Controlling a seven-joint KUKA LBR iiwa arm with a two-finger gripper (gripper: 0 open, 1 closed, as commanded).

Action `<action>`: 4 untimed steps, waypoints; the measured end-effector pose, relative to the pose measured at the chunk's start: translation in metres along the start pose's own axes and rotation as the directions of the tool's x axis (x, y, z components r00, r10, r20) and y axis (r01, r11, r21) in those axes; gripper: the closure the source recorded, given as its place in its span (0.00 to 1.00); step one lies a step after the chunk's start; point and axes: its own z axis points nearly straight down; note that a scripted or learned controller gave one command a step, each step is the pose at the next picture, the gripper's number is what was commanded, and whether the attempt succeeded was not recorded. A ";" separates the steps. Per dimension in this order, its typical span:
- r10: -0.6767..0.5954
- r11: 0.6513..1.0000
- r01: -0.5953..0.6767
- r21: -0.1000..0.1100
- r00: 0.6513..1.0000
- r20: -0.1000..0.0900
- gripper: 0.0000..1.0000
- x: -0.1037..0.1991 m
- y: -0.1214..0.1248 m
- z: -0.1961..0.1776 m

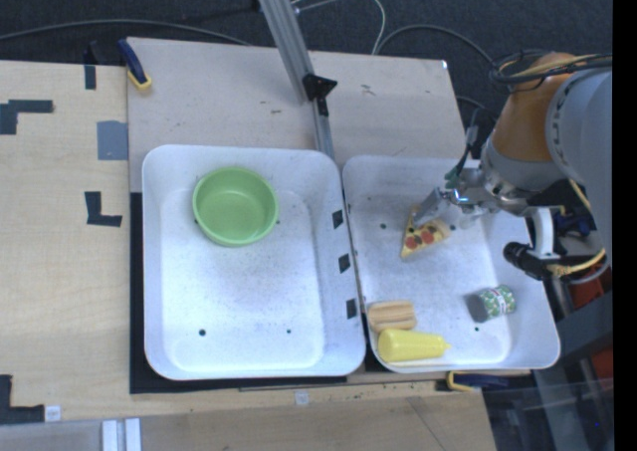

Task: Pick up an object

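Camera view, looking down at a slant on the worktop: two shallow white bins sit side by side. The left bin carries a green bowl, upright, toward its 11 o'clock corner. The right bin carries four small things: a pizza slice toy near the bin's middle, a tan bun-like piece at 7 o'clock, a yellow piece just beside it toward 6 o'clock, and a small grey-green can-like thing at 4 o'clock. The arm reaches in from 3 o'clock, orange band above the wrist. The jaws hang just beside the slice's wide end, at its 1 o'clock; they look slightly apart, with nothing seen between them. Whether they touch the slice cannot be told at this size. Judgement: the slice is the likely target, and not yet gripped. It reads as a light, stiff plastic wedge lying flat, so it offers little height and smooth faces that may slip or skate along the bin floor. Best hold would be across the two long edges near the wide crust end, where it is thickest; the thin tip would likely squirt out. The bun and the yellow piece, touching or nearly so, would crowd a grasp.
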 end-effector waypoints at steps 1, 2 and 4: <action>-0.001 1.000 0.001 -0.003 1.000 0.000 1.00 0.001 0.001 -0.012; 0.000 1.000 0.000 -0.012 1.000 0.002 1.00 -0.003 0.000 -0.075; 0.000 1.000 0.000 -0.010 1.000 0.001 1.00 0.003 -0.001 -0.166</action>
